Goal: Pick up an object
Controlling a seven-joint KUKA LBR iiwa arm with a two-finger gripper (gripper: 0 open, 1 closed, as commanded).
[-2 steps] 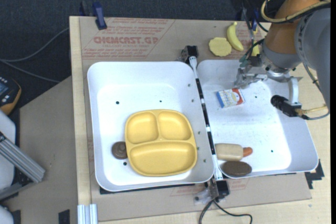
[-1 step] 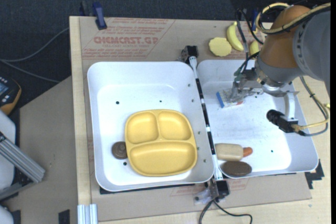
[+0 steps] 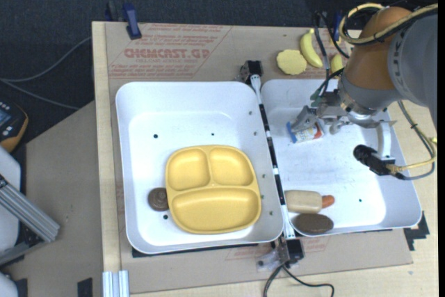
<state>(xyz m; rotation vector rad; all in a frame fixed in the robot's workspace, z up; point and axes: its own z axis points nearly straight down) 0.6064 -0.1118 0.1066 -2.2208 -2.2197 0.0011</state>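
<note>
- While my grey arm (image 3: 410,59) reaches in from the right, its orange band (image 3: 372,55) hangs over the far end of the right bin (image 3: 361,170).
- Well to the left of my fingers lies the left bin (image 3: 139,122), with a yellow divided plate (image 3: 211,188) in its near half.
- Nearer the camera than my fingers, a tan hot-dog-like piece (image 3: 306,202) with a red tip and a brown disc (image 3: 313,223) lie at the right bin's near left corner.
- Beyond my fingers, outside the bins, yellow banana pieces (image 3: 299,58) rest on the bench.
- My gripper (image 3: 321,116) sits low over the right bin; whether its fingers are spread or closed I cannot tell.
- Just left of it, a small blue-and-white object (image 3: 303,132) with a red patch lies on the bin floor.
- Smallest of all, a brown round piece (image 3: 158,199) touches the plate's left edge.
</note>
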